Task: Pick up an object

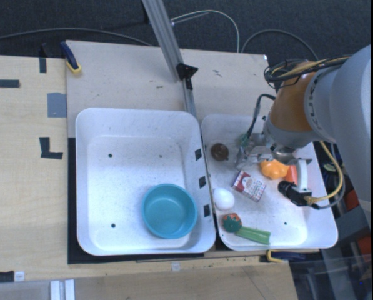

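One small orange ball (273,169) in the right bin (317,230), just beside the claw (256,150), toward the red carton (248,185); brown ball (219,151) opposite. Claw's opening: impossible to tell.

Right bin (317,233) holds a brown ball (219,151) near its upper left, a red-white carton (248,185) lying flat, a white egg (223,199), a green toy with orange-red head (243,229), an orange piece (273,169). Left bin (86,167): blue bowl (169,210), upright.
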`<state>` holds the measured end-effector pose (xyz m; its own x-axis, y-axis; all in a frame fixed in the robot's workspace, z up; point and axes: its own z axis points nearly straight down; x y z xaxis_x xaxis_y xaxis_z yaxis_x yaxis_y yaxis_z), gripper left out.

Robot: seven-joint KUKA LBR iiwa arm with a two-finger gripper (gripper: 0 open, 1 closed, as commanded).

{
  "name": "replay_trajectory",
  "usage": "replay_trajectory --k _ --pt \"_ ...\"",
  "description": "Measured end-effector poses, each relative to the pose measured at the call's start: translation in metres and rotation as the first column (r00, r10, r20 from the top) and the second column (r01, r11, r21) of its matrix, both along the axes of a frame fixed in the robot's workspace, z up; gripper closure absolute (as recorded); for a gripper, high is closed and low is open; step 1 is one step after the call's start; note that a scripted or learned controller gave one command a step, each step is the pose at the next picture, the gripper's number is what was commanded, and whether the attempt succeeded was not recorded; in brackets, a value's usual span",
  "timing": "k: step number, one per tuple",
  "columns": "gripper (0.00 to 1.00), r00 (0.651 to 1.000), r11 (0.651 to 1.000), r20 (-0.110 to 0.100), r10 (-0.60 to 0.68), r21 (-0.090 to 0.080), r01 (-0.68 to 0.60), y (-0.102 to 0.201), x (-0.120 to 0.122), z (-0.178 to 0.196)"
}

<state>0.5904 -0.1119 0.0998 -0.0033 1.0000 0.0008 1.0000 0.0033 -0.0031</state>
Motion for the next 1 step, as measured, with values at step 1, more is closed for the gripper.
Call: replay_trajectory --k 1 --pt "1.0 1.0 1.0 0.007 -0.002 -0.001 0.002 0.0032 -0.0039 0.0616"
